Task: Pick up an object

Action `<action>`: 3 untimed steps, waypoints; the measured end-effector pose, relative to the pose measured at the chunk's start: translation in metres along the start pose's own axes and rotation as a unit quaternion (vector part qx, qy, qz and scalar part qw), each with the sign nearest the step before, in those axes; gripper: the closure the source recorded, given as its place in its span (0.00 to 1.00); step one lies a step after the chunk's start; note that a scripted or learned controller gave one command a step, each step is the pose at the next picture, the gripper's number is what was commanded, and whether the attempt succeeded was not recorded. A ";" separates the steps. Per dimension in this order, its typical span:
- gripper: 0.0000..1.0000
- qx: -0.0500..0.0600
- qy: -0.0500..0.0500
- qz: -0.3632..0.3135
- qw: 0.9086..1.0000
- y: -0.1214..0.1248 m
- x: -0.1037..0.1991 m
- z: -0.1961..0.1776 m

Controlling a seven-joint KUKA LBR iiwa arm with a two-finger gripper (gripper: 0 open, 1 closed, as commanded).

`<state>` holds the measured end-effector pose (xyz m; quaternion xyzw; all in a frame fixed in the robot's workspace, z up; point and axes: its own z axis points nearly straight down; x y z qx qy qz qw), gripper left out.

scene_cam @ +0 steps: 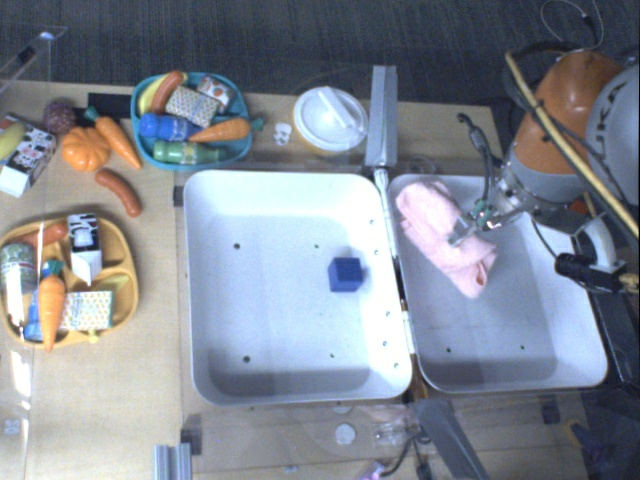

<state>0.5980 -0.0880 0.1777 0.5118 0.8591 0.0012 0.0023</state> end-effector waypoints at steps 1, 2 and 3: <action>1.00 -0.001 0.000 -0.096 0.995 -0.008 0.061 -0.133; 1.00 0.001 0.001 -0.079 0.997 -0.007 0.051 -0.062; 1.00 0.000 0.000 -0.031 1.000 0.040 0.002 -0.066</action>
